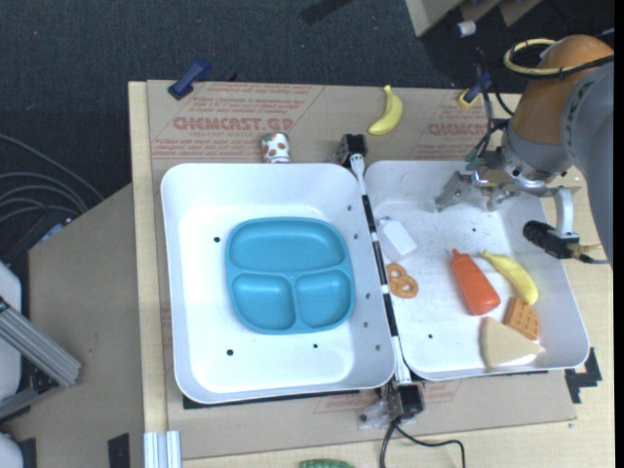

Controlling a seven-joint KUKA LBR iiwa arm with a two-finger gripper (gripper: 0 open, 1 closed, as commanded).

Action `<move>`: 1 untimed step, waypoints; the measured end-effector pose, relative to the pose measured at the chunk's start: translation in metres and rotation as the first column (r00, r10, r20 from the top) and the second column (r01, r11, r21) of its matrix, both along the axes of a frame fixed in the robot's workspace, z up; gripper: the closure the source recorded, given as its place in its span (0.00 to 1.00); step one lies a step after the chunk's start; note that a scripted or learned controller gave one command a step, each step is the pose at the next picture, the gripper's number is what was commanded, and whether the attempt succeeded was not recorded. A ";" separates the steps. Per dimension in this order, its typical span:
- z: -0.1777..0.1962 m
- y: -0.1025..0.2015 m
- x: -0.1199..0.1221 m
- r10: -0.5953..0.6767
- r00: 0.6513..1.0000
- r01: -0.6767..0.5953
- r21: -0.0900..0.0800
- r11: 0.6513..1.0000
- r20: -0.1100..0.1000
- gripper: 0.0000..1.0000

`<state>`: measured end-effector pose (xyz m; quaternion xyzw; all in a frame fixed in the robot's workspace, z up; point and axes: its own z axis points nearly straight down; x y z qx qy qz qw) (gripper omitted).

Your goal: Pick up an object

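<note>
Camera view | gripper (475, 185) seen over right bin (429, 359) far corner, finger state cannot be told | nearby in that bin: orange bottle-shaped toy (473, 283), yellow banana (515, 275), waffle (522, 318), pale wedge (504, 344), pretzel (401, 281) | left bin (195, 359) occupied by blue three-compartment plate (289, 273) | second banana (387, 113) noted on counter (234, 125)

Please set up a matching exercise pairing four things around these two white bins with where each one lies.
1. blue divided plastic tray
2. brown pretzel
3. orange bottle-shaped toy
4. yellow banana on the cardboard

A. outside the bins, beyond their far edge
B. left bin
C. right bin, by the centre divider
D. right bin, beside another banana

Pairs: 1-B, 2-C, 3-D, 4-A
</note>
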<state>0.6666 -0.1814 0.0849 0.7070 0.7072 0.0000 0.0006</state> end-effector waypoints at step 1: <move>0.000 0.029 -0.002 0.001 1.000 -0.001 0.002 1.000 -0.003 0.00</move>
